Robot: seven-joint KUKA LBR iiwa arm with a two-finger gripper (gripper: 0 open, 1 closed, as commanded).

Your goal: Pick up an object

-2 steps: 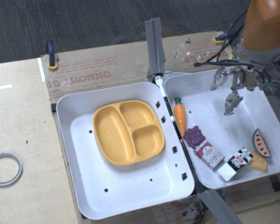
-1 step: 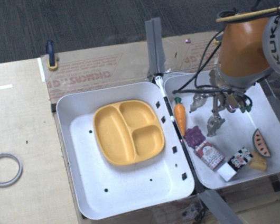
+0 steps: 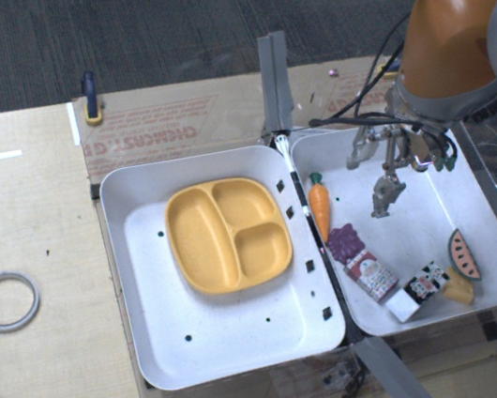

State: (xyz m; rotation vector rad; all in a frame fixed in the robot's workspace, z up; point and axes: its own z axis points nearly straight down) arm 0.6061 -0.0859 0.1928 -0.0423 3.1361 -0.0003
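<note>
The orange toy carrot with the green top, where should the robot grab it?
Probably across the middle of the orange toy carrot, coming straight down. It lies flat and lengthwise close beside the right white bin's left wall, so fingers closing end-to-end would slip; the purple toy grapes crowd its tip.

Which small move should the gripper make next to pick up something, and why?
Probably a short move toward the orange toy carrot and then down. The two-finger gripper hangs above bare floor of the right white bin, holding nothing, and the carrot lies nearest, by the bin's left wall.
</note>
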